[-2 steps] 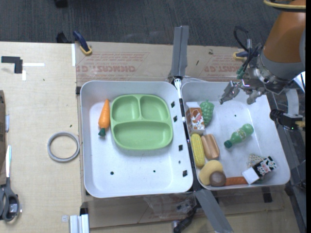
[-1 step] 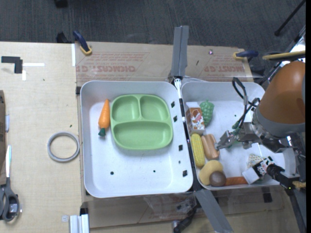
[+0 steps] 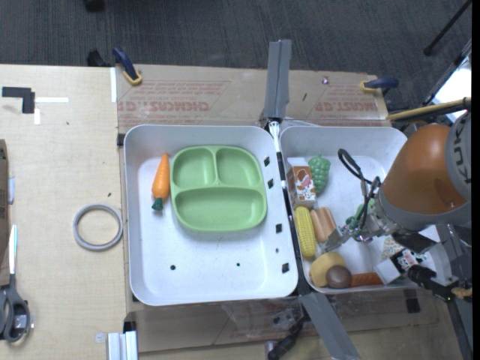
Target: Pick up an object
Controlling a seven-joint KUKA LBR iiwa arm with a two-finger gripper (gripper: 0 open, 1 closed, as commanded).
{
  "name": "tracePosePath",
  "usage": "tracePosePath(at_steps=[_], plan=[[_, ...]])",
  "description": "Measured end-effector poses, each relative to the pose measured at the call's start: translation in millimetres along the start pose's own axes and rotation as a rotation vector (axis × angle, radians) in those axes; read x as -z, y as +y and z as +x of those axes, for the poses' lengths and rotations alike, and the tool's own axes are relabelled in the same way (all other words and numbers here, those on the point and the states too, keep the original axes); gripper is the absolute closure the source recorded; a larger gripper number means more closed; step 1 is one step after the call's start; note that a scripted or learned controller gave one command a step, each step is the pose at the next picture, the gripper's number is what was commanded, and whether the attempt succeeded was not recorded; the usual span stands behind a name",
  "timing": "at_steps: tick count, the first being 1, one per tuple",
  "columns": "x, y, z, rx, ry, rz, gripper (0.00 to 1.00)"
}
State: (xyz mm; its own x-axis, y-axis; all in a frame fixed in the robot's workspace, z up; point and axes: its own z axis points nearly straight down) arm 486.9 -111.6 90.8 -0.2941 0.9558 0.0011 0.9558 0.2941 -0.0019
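Observation:
The right bin (image 3: 390,137) holds several toy foods along its left side: green grapes (image 3: 320,172), a small red and white box (image 3: 302,184), a yellow corn cob (image 3: 304,231), a pink sausage (image 3: 323,224), a yellow lemon-like piece (image 3: 322,267), a brown round piece (image 3: 339,277) and a red piece (image 3: 367,280). My gripper (image 3: 346,232) hangs low inside this bin, just right of the sausage and above the yellow piece. Nothing is visibly held in it.
The left bin (image 3: 142,223) holds a green divided plate (image 3: 219,189) and an orange carrot (image 3: 160,180) beside it. A grey ring (image 3: 97,226) and scissors (image 3: 13,310) lie on the bench at left. A black cable (image 3: 352,168) loops in the right bin.

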Motion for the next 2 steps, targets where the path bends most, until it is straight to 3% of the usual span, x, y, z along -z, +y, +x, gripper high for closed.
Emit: tracePosePath(at_steps=[1,2], plan=[[1,60,-16,0.193,-0.002,-0.002,0.0],[1,114,-23,0.206,-0.002,-0.003,0.0]])
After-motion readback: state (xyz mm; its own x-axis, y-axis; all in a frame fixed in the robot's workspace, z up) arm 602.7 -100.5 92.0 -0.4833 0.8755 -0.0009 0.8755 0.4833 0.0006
